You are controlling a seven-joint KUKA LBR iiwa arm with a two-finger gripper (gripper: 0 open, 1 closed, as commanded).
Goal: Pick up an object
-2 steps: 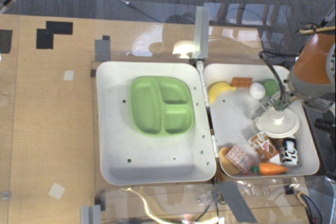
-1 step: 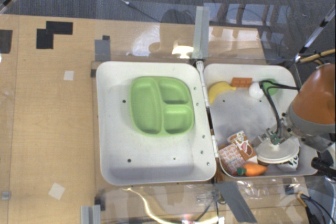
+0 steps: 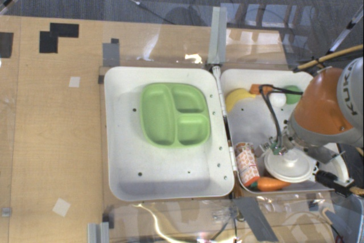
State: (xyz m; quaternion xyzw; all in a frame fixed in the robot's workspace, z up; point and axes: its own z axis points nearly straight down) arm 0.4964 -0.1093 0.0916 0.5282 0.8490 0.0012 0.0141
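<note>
- Carrot [image 3: 272,183]: lies at 6 o'clock in the right bin [image 3: 250,122], against its near wall, with a patterned can [image 3: 247,163] at 7 o'clock close beside it.
- Yellow fruit [image 3: 239,98]: at 11 o'clock, well apart.
- Claw [image 3: 287,163]: low at 5 o'clock, near carrot and can. We cannot tell how far open it is or whether it holds anything.
- Advice: we would centre over one item, clear of the wall, and close across its narrow width.
</note>
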